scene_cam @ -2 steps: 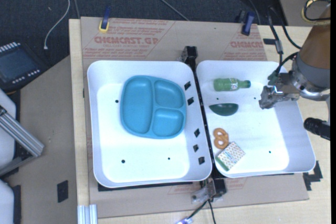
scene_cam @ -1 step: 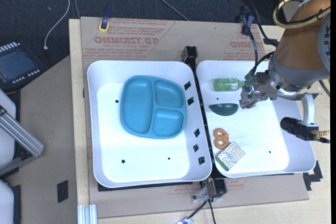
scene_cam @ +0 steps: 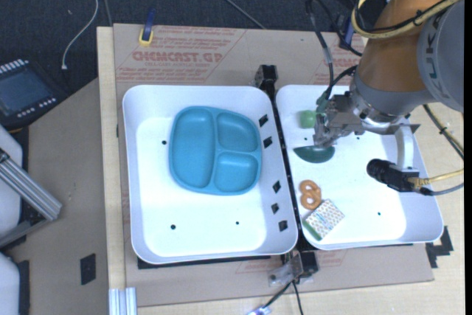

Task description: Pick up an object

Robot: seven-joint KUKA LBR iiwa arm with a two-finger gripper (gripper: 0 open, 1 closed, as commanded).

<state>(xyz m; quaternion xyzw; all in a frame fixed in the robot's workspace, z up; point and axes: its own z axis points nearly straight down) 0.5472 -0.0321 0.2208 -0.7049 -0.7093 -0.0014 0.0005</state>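
My gripper (scene_cam: 323, 142) reaches down into the right bin (scene_cam: 413, 226), its tip right at a dark green rounded piece (scene_cam: 313, 153) that lies on the bin floor. A small light green block (scene_cam: 307, 118) sits just left of the gripper body. Nearer the front of that bin lie a brown pretzel (scene_cam: 310, 193) and a small patterned packet (scene_cam: 324, 218). Nothing visibly hangs from the gripper.
The left bin (scene_cam: 147, 225) holds a blue divided plate (scene_cam: 215, 150). Black clips line the divider (scene_cam: 279, 158) between the bins. A black cylinder on a bracket (scene_cam: 391, 173) and cables hang from the wrist over the right bin's right half.
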